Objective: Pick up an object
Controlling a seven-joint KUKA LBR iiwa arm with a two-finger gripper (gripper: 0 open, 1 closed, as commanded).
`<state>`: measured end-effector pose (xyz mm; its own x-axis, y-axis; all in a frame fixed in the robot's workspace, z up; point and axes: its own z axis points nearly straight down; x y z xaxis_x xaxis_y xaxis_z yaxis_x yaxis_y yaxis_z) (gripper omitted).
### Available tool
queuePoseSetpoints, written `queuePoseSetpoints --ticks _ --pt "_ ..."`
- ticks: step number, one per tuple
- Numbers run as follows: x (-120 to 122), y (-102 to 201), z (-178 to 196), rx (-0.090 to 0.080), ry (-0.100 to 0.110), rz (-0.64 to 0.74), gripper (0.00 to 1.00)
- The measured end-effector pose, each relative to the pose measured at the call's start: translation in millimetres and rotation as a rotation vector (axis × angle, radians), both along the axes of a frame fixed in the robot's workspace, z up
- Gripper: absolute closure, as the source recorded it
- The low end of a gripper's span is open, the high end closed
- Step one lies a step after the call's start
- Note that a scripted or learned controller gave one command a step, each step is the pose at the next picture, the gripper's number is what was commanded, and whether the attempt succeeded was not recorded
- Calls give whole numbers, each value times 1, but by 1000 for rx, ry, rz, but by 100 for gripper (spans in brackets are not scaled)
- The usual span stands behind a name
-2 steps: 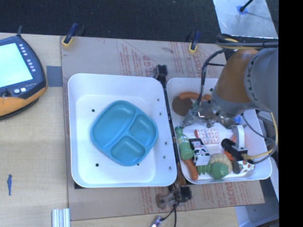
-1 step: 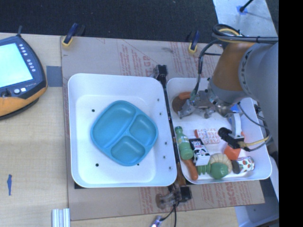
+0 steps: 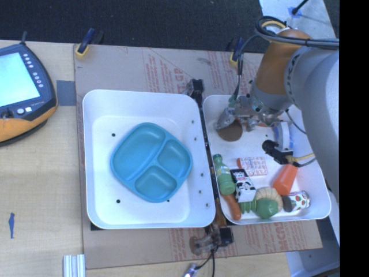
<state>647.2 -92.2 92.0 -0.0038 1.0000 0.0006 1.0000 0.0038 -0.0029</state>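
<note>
The arm (image 3: 300, 68) reaches in from the right, its wrist bent down over the far end of the right bin (image 3: 323, 209). Whether the gripper (image 3: 239, 119) is grasping anything I cannot tell. A brown round object (image 3: 231, 133) lies just below it. Toys crowd the bin's near end; the left bin (image 3: 95, 154) holds a blue divided plate (image 3: 151, 161).
</note>
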Motion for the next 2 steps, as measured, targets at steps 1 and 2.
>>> queuePoseSetpoints --ticks 1,2 --pt "0 0 10 0 3 4 100" --pt "0 0 10 0 3 4 0"
